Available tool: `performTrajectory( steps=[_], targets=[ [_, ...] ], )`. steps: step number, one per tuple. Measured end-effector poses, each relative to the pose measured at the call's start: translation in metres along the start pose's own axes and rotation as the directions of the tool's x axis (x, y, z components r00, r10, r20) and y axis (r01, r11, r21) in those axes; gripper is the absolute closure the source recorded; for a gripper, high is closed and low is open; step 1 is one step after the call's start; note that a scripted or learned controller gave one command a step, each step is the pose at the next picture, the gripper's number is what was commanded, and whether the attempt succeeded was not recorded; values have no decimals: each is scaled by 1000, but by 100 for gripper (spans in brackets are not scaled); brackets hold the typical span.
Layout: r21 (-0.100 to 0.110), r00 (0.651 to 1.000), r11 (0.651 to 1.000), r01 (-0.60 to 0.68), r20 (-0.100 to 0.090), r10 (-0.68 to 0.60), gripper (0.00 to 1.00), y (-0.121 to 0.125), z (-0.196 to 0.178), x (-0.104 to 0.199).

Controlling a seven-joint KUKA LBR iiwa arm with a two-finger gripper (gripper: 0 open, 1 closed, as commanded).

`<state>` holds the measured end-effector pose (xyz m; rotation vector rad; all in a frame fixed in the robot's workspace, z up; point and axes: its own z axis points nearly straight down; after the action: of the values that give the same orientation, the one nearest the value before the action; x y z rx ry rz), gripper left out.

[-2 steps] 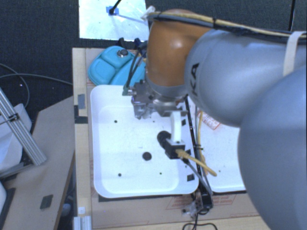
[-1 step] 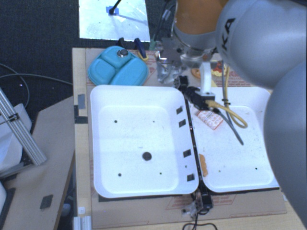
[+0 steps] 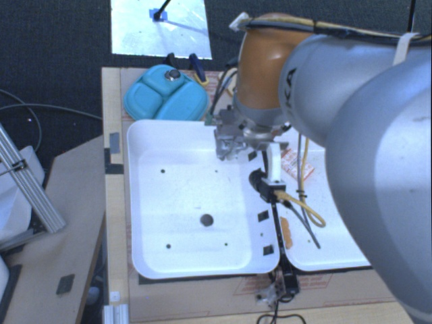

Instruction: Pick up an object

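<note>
A small dark round object lies on the floor of the left white bin, a little below its middle. My gripper hangs over the far right corner of that bin, close to the divide between the two bins, well apart from the round object. The grey arm with its orange band covers most of the right bin. A thin orange-brown piece lies at the right bin's left edge, and a red-and-white printed item peeks out beside the wrist.
A blue lidded container stands just behind the left bin. A shiny sheet lies on the dark floor beyond it. A metal frame leans at the far left, off the bench.
</note>
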<state>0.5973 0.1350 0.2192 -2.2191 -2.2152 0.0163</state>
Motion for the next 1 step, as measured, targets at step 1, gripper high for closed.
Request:
performTrajectory(
  steps=[1],
  targets=[
    [-16, 1000, 1000, -1, -1, 1, 100, 67, 36, -46]
  ],
)
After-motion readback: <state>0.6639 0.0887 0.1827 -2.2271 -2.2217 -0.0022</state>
